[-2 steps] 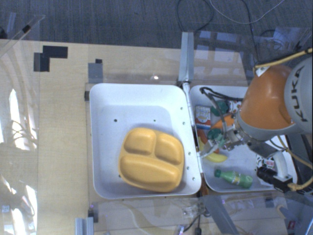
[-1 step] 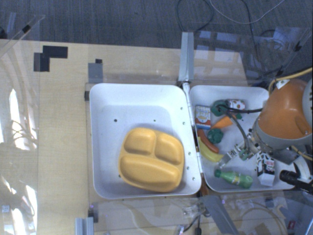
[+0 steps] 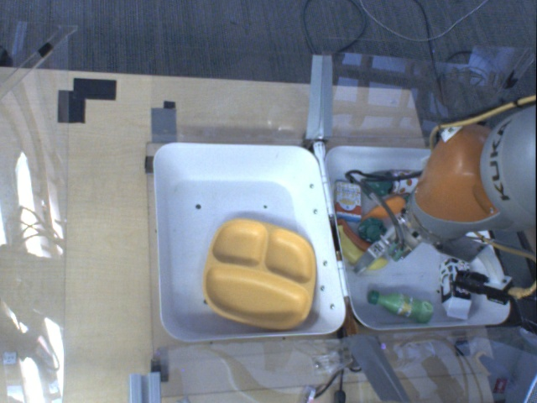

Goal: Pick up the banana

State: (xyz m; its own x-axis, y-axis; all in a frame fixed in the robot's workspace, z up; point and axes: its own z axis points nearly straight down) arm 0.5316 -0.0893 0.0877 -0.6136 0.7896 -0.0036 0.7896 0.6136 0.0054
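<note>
The pale wooden surface (image 3: 101, 225) carries two white bins side by side. In the left bin (image 3: 180, 183) lies a yellow tray (image 3: 260, 273) with three compartments, turned a little and resting toward the front right corner. The right bin (image 3: 424, 317) is partly covered by the arm (image 3: 470, 183), which enters from the right with its orange band above the wrist, so much of the pile inside is hidden. The hand (image 3: 379, 248) is low in this bin, among small things near the left wall; I cannot tell how it is set. Just under it a thin yellow piece (image 3: 375, 266) shows, perhaps the banana, but most of it is covered and I am not sure. Beside it are a white packet (image 3: 348, 197) and orange and green objects that are hard to make out. A green bottle (image 3: 403, 306) lies on its side near the front wall, well apart from the hand. A black and white object (image 3: 459, 288) sits at the right.
</note>
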